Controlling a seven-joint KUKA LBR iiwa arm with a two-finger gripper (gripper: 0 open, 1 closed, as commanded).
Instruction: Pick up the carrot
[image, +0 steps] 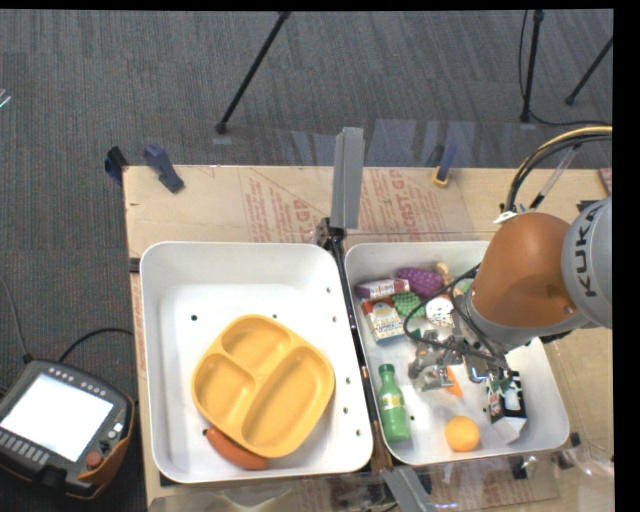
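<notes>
Your gripper (447, 376) sits in the right bin (555, 405), just right of the green bottle (392, 403). A carrot (455, 381) shows at its jaws; whether they grip it, you cannot tell.

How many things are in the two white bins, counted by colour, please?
Yellow: 1, the divided plate.
Orange: 3, the sausage-like piece under the plate's edge, the round fruit, the carrot by the gripper.
Green: 1, the bottle.
Purple: 1, the grape bunch.
Printed boxes or cartons: 3.
Total: 9 that I can distinguish.
</notes>
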